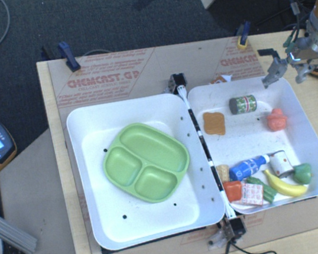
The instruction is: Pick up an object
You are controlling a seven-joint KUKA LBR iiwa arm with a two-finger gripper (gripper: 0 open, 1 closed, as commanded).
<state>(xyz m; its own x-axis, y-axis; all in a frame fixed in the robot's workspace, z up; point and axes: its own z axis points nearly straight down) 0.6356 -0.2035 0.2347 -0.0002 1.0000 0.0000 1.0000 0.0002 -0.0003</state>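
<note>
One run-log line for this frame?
pincer: open, above right bin's far corner, holding nothing | nearest: green can, pink object | left bin: green divided plate

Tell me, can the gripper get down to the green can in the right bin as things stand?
Probably yes. The green can lies by itself, apart from the brown piece and the pink object, and the gripper hovers nearby.

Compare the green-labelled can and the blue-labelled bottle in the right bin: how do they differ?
The green-labelled can is short and stubby; the blue-labelled bottle is longer and slimmer. The can lies apart near the bin's far wall; the bottle is crowded among items at the near end. Both lie on their sides in the right white bin.
</note>
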